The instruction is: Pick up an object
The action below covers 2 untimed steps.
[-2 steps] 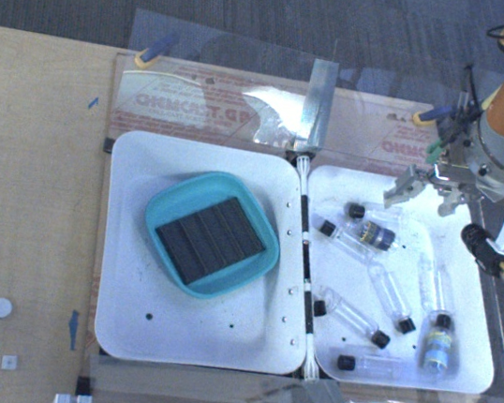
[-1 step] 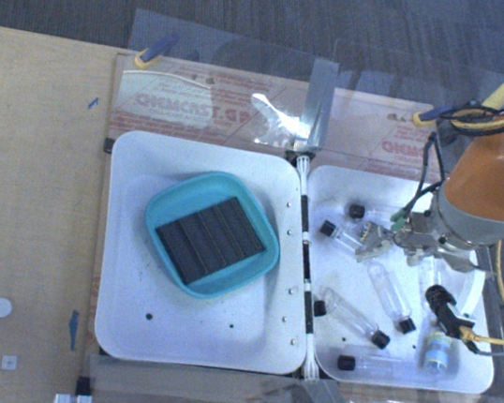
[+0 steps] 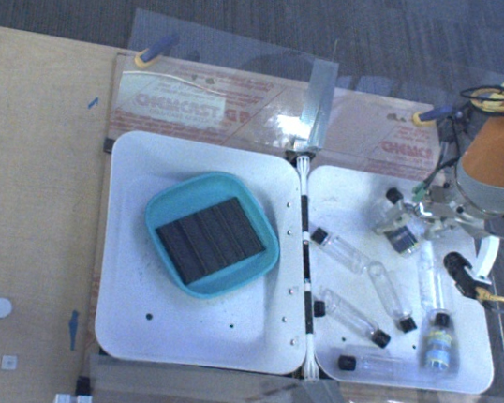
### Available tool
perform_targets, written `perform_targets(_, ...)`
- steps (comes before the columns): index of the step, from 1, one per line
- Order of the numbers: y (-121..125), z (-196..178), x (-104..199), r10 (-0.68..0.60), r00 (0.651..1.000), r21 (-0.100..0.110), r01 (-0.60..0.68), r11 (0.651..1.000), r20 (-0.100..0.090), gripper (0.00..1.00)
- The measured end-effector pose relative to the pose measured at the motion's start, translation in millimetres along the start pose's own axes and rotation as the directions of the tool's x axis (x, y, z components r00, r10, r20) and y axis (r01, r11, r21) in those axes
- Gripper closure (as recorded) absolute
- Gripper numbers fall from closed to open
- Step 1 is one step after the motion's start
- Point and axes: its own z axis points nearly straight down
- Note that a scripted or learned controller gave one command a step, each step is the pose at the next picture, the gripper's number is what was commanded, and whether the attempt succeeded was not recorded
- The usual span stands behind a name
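Note:
My gripper (image 3: 404,228) hangs low over the far right part of the right bin (image 3: 476,374), under the orange wrist band. Several clear vials with black caps lie in that bin. One small vial (image 3: 392,198) lies just left of the gripper, and another (image 3: 343,250) lies nearer the bin's left wall. A long clear tube (image 3: 428,281) lies just in front of the gripper. A small bottle with a yellowish label (image 3: 437,349) stands near the front right. I see nothing clearly between the fingers.
The left bin (image 3: 112,307) holds a teal dish (image 3: 164,207) with a dark ridged block (image 3: 208,239) in it. More vials (image 3: 354,317) (image 3: 370,365) lie at the right bin's front. A clear plastic sheet (image 3: 210,109) lies behind both bins.

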Motion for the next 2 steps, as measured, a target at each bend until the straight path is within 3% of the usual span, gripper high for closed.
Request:
perform_targets(1, 0, -11, 1, 0.000, 1.000, 0.002, 0.000, 1.000, -0.002, 1.00)
perform_targets(2, -7, -135, 61, 0.258, 0.966, -0.003, -0.258, 0.966, 0.001, 1.00)
